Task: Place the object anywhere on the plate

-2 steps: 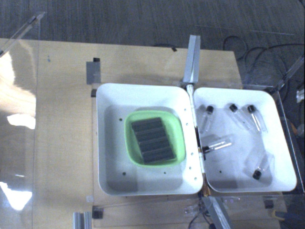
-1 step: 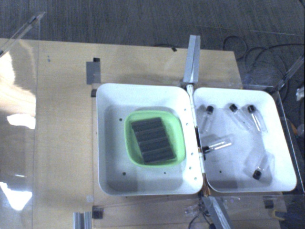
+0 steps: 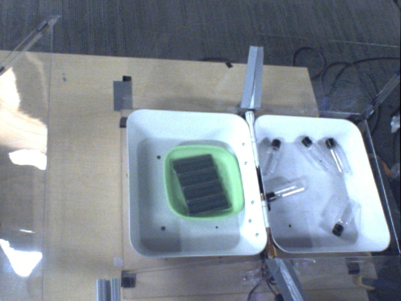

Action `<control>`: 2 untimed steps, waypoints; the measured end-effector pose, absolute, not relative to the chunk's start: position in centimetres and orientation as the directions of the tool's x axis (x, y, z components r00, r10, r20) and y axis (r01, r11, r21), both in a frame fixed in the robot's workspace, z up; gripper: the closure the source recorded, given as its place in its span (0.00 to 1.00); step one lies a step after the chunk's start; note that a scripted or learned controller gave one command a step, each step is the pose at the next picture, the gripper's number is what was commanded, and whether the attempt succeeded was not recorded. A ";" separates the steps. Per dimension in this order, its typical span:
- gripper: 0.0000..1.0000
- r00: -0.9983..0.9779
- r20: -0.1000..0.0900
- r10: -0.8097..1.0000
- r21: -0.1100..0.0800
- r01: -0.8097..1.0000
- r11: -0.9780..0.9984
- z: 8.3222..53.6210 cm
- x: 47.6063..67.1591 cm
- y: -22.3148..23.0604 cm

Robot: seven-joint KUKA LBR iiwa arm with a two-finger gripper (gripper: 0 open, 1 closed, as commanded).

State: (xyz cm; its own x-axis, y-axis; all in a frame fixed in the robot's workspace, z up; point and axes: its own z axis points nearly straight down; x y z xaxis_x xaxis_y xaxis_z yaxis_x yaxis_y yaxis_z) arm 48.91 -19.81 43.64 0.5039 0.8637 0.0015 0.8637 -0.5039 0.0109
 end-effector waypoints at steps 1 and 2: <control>0.00 0.553 0.003 0.833 0.011 0.833 -0.553 43.7 48.9 -19.8; 0.00 0.646 0.005 0.763 0.011 0.763 -0.646 43.7 48.9 -19.6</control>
